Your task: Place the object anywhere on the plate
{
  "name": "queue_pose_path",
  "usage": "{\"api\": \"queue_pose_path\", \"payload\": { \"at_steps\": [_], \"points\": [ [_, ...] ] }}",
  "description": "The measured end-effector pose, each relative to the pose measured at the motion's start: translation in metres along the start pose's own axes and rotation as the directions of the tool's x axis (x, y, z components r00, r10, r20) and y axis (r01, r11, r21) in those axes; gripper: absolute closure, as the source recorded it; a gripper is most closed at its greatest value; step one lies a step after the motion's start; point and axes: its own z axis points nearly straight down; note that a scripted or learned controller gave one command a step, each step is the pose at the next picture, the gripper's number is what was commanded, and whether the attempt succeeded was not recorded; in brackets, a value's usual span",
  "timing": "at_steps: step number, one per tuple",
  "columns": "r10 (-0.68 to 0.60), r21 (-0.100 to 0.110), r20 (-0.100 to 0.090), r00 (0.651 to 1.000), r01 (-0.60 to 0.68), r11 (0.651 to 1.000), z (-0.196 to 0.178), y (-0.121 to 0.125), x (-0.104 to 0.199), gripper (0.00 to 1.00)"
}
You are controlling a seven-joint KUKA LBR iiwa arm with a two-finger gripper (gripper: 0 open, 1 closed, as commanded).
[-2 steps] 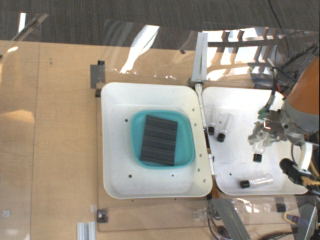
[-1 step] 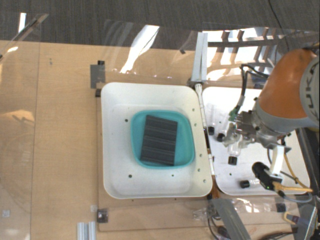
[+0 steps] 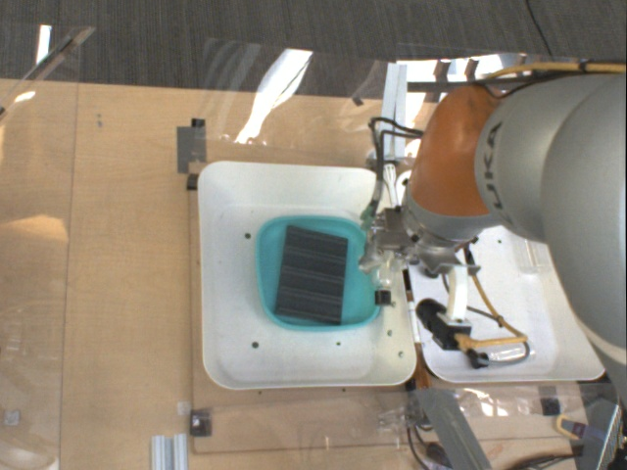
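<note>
object position and gripper status

the dark grey ribbed block (image 3: 312,274) lies flat on the teal plate (image 3: 266,280), a little left of the centre of the frame. its long side runs nearly from top to bottom of the frame, with a slight tilt. the block lies wholly within the plate outline; its upper edge is close to the plate's upper rim and its lower edge close to the lower rim. the plate sits in the left white bin (image 3: 227,355), in the right half of that bin, with its right edge near the bin's right wall.

the gripper (image 3: 380,262) stands at the right edge of the plate, by the wall between the two bins. it is just beside the block but apart from it; a strip of teal shows between them. whether the gripper is wide or narrow cannot be told from this view.

the arm (image 3: 549,164), grey with an orange band (image 3: 446,160), enters from the right of the frame and covers the upper part of the right white bin (image 3: 563,365). both bins rest on the pale wooden bench (image 3: 98,262)
</note>
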Motion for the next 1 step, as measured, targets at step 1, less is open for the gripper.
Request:
{"api": "queue_pose_path", "payload": {
  "at_steps": [1],
  "points": [
    [0.001,-0.001,0.000,1.000,-0.001,1.000,-0.0004,0.0002,-0.0002,0.00]
  ]
}}
